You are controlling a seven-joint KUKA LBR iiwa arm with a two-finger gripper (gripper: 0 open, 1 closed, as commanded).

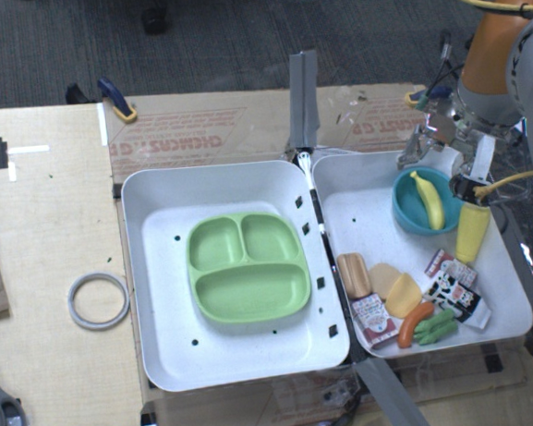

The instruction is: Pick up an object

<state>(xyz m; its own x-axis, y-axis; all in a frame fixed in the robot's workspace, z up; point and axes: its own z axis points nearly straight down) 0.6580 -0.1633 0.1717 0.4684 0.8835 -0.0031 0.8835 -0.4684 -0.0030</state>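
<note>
The right bin holds a blue bowl with a yellow banana in it. A tall yellow block stands just right of the bowl. Along the bin's front lie a tan bread piece, a yellow wedge, a red-edged packet, an orange carrot, a green pod and a black-and-white carton. My gripper hangs over the bin's far right corner, just behind the bowl. Nothing shows in its grasp.
A green divided plate lies in the left bin. A grey post rises behind the seam between the bins. On the bench to the left are a tape ring, scissors and a blue clamp.
</note>
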